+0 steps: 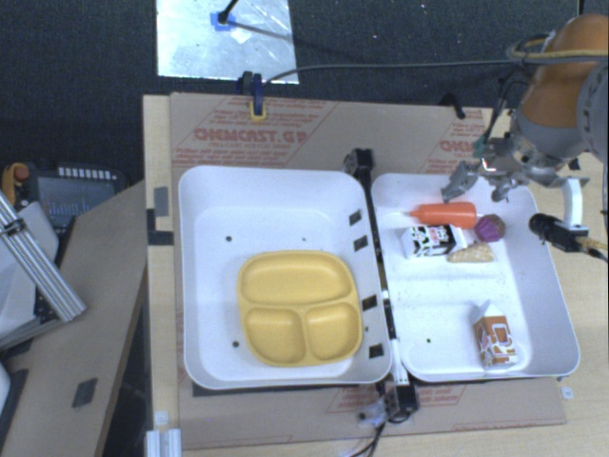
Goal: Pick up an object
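At the upper right the gripper hangs with fingers spread and holding nothing, just above the carrot in the right bin, with the milk box, purple ball and carton nearby.

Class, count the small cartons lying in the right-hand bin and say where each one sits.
2. The black-and-white carton lies near the bin's middle, just below the orange carrot; the orange carton lies near the front right corner.
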`<state>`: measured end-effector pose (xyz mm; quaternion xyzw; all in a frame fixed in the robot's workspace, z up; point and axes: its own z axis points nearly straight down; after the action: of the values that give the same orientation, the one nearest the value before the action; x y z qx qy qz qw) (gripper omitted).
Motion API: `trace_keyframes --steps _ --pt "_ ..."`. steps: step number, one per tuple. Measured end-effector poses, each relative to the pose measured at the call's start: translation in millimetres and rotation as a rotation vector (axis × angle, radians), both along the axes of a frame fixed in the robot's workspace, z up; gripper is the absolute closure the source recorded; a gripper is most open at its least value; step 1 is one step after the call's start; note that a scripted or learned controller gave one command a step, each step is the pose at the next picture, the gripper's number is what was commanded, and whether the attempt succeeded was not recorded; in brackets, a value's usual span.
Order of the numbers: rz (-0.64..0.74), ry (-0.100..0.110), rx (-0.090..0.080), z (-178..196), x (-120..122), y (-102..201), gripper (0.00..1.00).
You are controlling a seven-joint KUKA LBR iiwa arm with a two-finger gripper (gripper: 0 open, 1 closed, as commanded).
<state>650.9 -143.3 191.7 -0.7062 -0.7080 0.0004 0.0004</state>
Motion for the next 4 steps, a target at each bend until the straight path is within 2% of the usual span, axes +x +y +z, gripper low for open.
trace_keyframes --steps 1,2,3,4 --pt "-0.002 0.001 0.000 -52 5 -9 0.00" --pt "0.000 0.012 0.001 -103 3 -9 0.00" --pt "0.001 0.027 0.001 -94 0 -11 1.00" --pt "-0.003 -0.001 0.000 -51 4 -10 1.00"
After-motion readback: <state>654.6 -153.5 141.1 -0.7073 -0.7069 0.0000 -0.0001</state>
